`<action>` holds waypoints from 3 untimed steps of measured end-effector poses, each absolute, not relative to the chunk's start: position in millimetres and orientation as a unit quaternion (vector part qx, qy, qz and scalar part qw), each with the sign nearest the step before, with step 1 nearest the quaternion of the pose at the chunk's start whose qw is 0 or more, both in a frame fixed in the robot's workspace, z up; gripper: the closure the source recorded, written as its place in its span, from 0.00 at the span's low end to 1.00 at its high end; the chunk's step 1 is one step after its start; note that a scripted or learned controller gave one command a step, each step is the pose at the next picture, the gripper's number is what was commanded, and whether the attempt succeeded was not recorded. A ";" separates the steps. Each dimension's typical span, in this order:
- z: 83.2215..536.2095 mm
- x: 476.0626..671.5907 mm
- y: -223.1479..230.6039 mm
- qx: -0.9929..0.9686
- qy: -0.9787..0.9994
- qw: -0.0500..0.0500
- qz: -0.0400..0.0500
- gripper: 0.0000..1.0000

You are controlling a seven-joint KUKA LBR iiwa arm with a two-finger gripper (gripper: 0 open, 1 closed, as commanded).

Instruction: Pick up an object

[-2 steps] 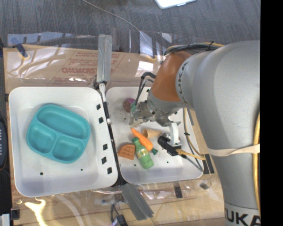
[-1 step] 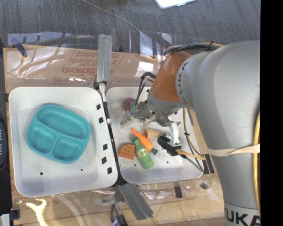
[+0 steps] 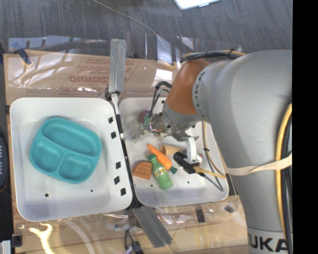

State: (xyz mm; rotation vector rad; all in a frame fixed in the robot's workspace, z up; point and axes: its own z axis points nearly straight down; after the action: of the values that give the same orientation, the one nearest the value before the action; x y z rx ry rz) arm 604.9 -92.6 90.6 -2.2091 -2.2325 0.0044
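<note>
2 bins [image 3: 30, 198], 1 teal plate [image 3: 64, 149], 1 carrot [image 3: 160, 156], 1 waffle [image 3: 142, 171].

We look down on a bench top [image 3: 64, 74] of brown cardboard under crinkled clear plastic film [image 3: 44, 49], which catches bright glare. Beyond its far edge lies dark grey ribbed flooring [image 3: 59, 17]. A pale, brightly lit flat object [image 3: 196, 3] sits at the top edge.
</note>
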 end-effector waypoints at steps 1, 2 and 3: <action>100.7 605.5 -91.6 -0.702 -0.712 0.001 0.001 1.00; 100.5 605.3 -91.6 -0.702 -0.712 0.001 0.001 0.00; 91.2 604.5 -90.8 -0.704 -0.710 0.002 0.002 0.00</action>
State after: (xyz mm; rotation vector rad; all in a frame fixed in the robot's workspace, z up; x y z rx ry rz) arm 604.5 -90.8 91.2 -2.2090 -2.2281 0.0059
